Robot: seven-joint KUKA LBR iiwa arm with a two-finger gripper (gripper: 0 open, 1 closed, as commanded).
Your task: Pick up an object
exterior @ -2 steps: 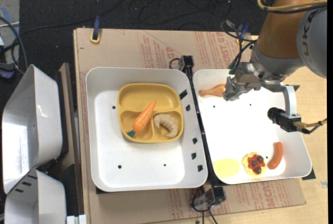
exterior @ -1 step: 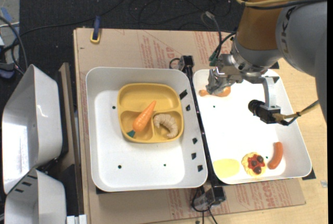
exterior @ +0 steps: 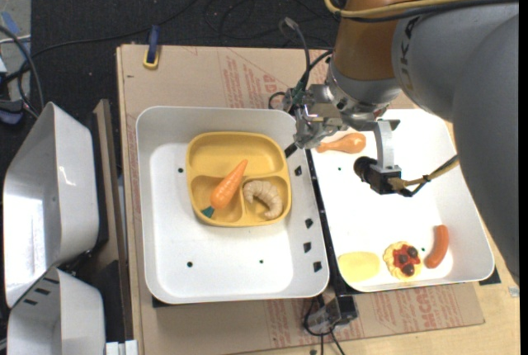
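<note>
Approach step: gripper (exterior: 312,129) poised above right bin (exterior: 462,172) edge, just beside orange drumstick (exterior: 344,144); finger state indiscernible; next: descend, align on drumstick.

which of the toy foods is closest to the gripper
The orange drumstick in the right bin, lying just beside the gripper. The sausage, pizza and carrot sit farther off.

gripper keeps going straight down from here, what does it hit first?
Probably the orange drumstick-shaped toy at the far end of the right bin, or the bin floor beside it. The gripper sits over the seam between bins, so depth is uncertain.
</note>
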